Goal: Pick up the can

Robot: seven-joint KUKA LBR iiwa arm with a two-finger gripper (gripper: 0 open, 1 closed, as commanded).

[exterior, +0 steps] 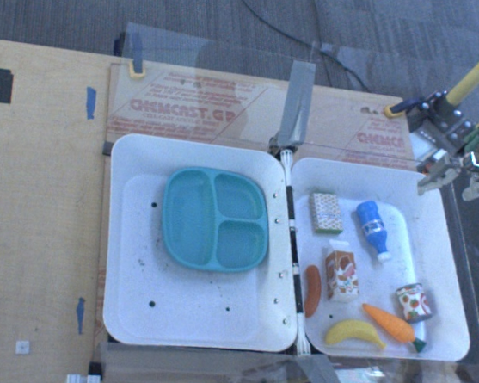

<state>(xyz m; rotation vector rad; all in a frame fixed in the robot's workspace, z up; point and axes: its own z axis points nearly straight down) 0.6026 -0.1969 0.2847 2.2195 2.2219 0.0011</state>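
The can [414, 301] is short, with a white, red and green label. It lies tilted near the right wall of the right bin [450, 255], just above the carrot's [390, 323] leafy end. My gripper [455, 180] hovers over the bin's far right corner, well behind the can. Its fingers are spread open with nothing between them.
The right bin also holds a blue bottle [373, 228], a green patterned box [326, 213], a small carton [341, 273], a sausage [312, 290] and a banana [355, 333]. A teal divided plate [216, 219] lies in the left bin [129, 242].
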